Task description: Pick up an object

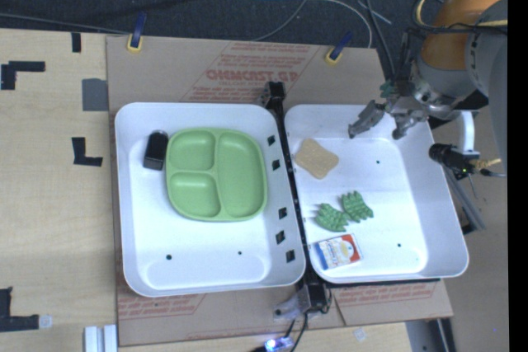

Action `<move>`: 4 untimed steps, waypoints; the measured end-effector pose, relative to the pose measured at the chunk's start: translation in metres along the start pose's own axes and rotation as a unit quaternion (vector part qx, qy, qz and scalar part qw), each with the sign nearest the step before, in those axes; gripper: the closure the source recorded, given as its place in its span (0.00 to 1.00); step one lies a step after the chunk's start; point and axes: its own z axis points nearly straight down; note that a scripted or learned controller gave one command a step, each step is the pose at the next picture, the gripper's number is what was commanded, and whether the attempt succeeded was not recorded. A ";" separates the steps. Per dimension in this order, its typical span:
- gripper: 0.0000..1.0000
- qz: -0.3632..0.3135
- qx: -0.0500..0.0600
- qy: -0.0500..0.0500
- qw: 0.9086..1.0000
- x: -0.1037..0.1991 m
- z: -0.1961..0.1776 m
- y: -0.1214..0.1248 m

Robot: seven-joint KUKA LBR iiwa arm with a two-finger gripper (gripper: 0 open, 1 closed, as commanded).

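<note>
The right bin (412, 202) holds a tan, bread-like slab (317, 158) at its upper left, two green leafy pieces (345, 211) near the middle, and a small red, white and blue packet (337, 251) at the front. My gripper (379, 124) hangs over the bin's far edge, up and to the right of the tan slab. Its two fingers are spread, with nothing between them.
In the left bin (140, 260) lie a green divided plate (217, 175) and a small black block (155, 150) to its left. A row of black clips (280, 177) joins the two bins. Cables trail across the dark floor behind the bench.
</note>
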 end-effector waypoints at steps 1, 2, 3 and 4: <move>0.00 -0.002 -0.007 -0.001 1.000 0.001 -0.010 0.003; 0.00 -0.002 -0.005 -0.002 1.000 -0.006 0.052 0.001; 0.00 -0.002 -0.009 -0.002 1.000 -0.006 0.090 0.003; 1.00 -0.003 -0.011 -0.003 1.000 -0.005 0.077 0.004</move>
